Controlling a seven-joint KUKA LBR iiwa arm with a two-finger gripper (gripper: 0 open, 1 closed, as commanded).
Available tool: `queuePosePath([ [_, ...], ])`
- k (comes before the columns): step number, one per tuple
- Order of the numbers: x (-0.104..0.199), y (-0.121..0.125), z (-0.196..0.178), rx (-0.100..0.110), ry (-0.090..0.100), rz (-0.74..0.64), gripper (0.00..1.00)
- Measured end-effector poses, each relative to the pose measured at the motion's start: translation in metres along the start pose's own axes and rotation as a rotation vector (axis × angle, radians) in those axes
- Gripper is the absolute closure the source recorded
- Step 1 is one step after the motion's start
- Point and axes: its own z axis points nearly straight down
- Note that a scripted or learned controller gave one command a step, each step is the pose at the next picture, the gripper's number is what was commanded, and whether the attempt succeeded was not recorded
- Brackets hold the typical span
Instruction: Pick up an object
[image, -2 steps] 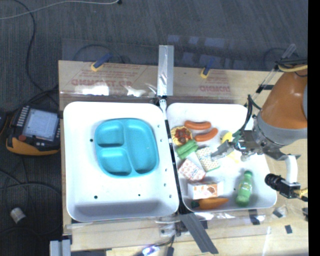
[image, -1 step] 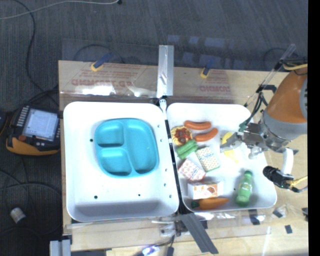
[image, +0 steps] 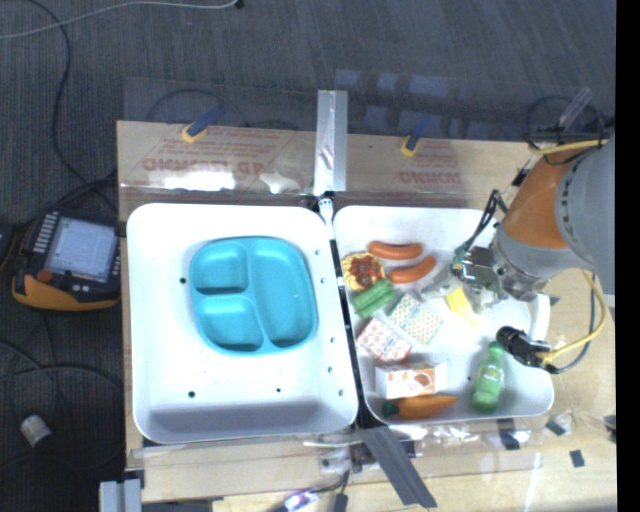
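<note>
Right white bin (image: 540, 395) holds a yellow block (image: 458, 301) just beside the end effector (image: 478, 290), whose opening I cannot tell.

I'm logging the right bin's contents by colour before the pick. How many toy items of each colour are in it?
Orange or red: 3, two hot dogs and a carrot
Green: 2, a bottle and a green vegetable
Yellow: 1, a small piece
Multicoloured: 4, a pizza slice and three small cartons
Total: 10
</note>
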Motion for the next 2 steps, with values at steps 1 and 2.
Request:
queuePosePath([
  [1, 0.001, 0.000, -0.009, 0.002, 0.002, -0.002, 1.00],
  [2, 0.031, -0.001, -0.117, -0.001, -0.002, 0.007, 1.00],
])
